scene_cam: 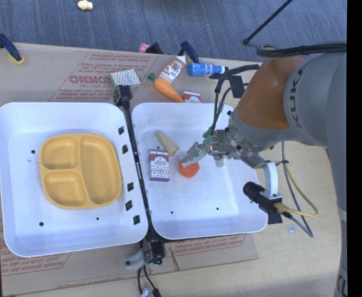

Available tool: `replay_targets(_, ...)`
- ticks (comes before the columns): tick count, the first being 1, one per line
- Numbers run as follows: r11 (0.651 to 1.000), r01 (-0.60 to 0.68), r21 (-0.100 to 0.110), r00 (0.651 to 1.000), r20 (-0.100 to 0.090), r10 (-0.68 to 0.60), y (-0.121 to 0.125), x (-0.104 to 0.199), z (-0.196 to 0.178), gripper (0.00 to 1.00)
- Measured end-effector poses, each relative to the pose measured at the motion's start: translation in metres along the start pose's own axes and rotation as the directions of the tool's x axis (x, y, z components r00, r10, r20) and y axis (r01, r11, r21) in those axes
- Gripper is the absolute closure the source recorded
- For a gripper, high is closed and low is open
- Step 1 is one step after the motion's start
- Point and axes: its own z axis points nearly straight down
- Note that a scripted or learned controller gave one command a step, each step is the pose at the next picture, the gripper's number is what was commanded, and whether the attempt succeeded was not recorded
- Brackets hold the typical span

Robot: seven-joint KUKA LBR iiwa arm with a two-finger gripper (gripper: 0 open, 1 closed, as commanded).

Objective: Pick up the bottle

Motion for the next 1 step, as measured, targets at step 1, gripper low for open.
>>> replay_targets(1,0.987,-0.163,0.0,0.987,0.001,0.163,0.0491,0.0103,0.0841,0.0)
